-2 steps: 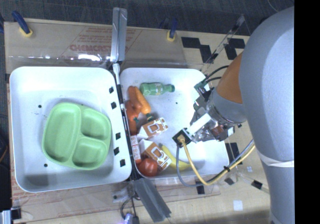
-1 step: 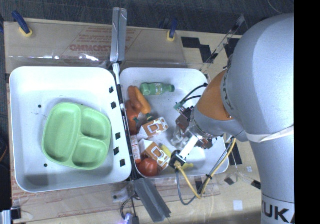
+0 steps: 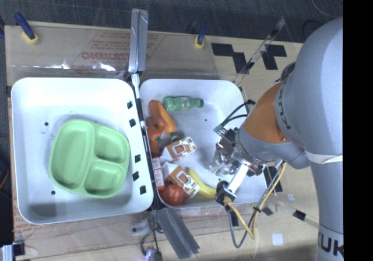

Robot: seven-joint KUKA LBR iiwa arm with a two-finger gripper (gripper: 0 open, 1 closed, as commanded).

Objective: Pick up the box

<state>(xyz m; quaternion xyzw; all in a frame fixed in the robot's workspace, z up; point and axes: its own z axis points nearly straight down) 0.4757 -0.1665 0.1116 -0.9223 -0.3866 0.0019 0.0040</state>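
The pincer (image 3: 223, 163) is hanging low over the right bin (image 3: 224, 92), near its right wall, with cables trailing off toward the front rim; its metal parts are blurring together from above, so I cannot tell how its jaws are standing, and nothing is showing between them. It is sitting just right of the cluttered heap, probably because the arm is reaching in from that side and the bare white floor there is giving it room to descend.

Moving outward, two small cartons are lying left of the pincer; the upper box (image 3: 180, 148) is resting tilted near the bin's middle, and the lower box (image 3: 185, 179) is lying closer to the front, touching a banana (image 3: 202, 186) and a red tomato (image 3: 172, 194). Both boxes are looking white and orange with dark printed patches, lying on their sides, not upright; either could be the task's thing, and neither is being lifted yet.

Further left, an orange carrot-like piece (image 3: 161, 115) is leaning along the divider, and a green bottle (image 3: 182, 103) is lying flat toward the back wall. Beyond the divider, the left bin (image 3: 35, 91) is holding a green sectioned plate (image 3: 89, 158); the counter (image 3: 87, 44) is carrying both bins, taped and clamped in place.
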